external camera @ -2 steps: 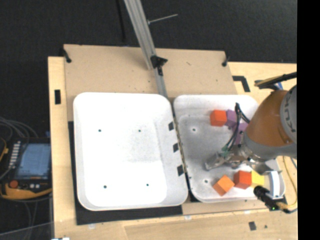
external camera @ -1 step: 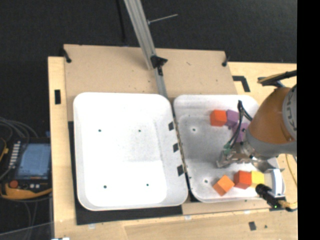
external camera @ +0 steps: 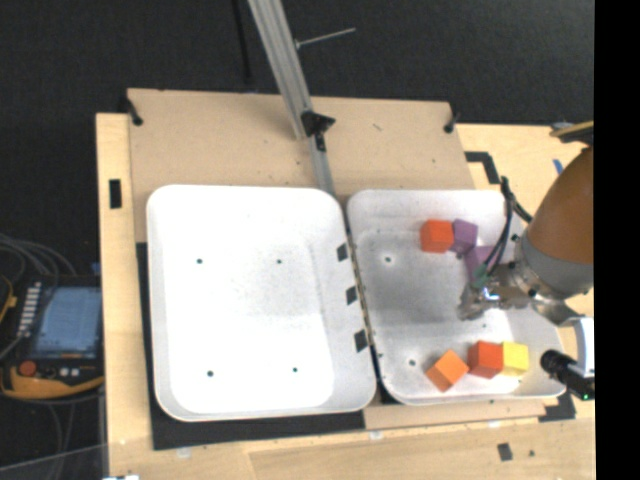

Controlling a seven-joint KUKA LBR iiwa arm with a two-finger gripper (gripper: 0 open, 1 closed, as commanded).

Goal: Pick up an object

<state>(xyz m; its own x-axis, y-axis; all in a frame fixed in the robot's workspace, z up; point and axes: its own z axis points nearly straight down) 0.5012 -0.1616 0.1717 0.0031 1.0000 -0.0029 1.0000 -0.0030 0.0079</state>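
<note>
In the right bin [external camera: 400, 298] an orange cube [external camera: 436, 236] lies near the far wall, touching a purple block [external camera: 466, 234]. Another purple piece [external camera: 482, 258] slants down from that block toward the arm. At the bin's near edge sit an orange block [external camera: 449, 369], a red block [external camera: 486, 358] and a yellow block [external camera: 515, 357] in a row. My gripper [external camera: 477, 301] hangs low over the right side of this bin, just below the purple piece and above the red block. The arm's grey and orange body [external camera: 562, 233] hides the bin's right wall.
The left bin [external camera: 250, 298] lies beside the right one, with small clips [external camera: 352, 293] along the shared edge. A metal pole [external camera: 285, 58] slants up from behind the bins. A handheld pendant [external camera: 60, 333] with cables lies off the bench at the left.
</note>
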